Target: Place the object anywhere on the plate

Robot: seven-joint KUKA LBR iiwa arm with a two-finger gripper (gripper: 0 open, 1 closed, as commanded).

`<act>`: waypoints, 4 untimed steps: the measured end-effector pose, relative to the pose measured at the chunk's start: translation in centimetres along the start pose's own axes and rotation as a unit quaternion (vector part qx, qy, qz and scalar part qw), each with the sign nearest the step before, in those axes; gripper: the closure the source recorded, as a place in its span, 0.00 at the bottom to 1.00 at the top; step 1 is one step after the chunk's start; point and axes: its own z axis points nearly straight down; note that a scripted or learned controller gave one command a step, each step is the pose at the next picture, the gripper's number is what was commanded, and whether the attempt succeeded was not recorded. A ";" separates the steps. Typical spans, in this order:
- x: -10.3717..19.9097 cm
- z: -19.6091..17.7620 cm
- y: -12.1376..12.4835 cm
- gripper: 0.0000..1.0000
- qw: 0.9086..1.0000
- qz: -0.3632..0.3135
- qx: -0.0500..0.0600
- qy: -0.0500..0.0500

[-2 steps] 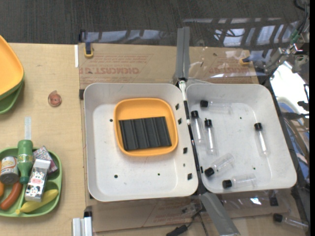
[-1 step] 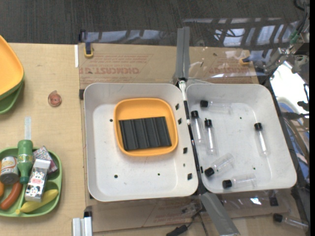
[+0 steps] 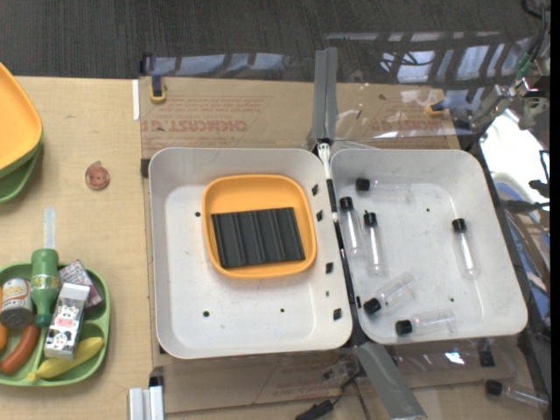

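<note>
An orange plate rests in the left white bin. On the plate lies a dark grey ribbed rectangular block, flat and covering most of the plate's middle. The right white bin holds several clear tubes with black caps, such as one near the divider and one toward the right.
On the bench's left, a green tray carries toy food and a green bottle. Stacked orange and green plates sit at the far left edge. A small pink disc lies on the wood. Cardboard lines the area behind the bins.
</note>
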 end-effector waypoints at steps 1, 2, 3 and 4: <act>0.0 -0.1 0.0 0.00 1.000 -0.001 0.000 0.000; 0.0 1.0 0.0 0.00 1.000 -0.020 0.000 0.000; -0.1 0.7 0.0 0.00 0.981 -0.196 -0.001 0.001; -0.2 0.7 -0.1 0.00 0.979 -0.205 -0.001 0.001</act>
